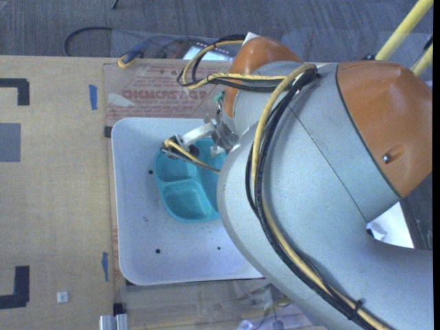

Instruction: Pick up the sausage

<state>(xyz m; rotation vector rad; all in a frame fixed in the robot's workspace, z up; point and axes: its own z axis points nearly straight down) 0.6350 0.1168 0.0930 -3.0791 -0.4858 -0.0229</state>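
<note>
A teal two-compartment tray (182,188) lies in the white bin (137,239), near its middle. My arm (309,184) reaches in from the right and covers most of the bin's right side. My gripper (206,143) hangs over the tray's far compartment, its tip hidden behind the wrist and cables. I see no sausage; the arm hides the tray's right part and whatever lies there.
A cardboard sheet (151,91) lies beyond the bin's far edge. The wooden bench (48,184) stretches to the left, with blue tape marks. Bare bin floor shows to the left of and in front of the tray.
</note>
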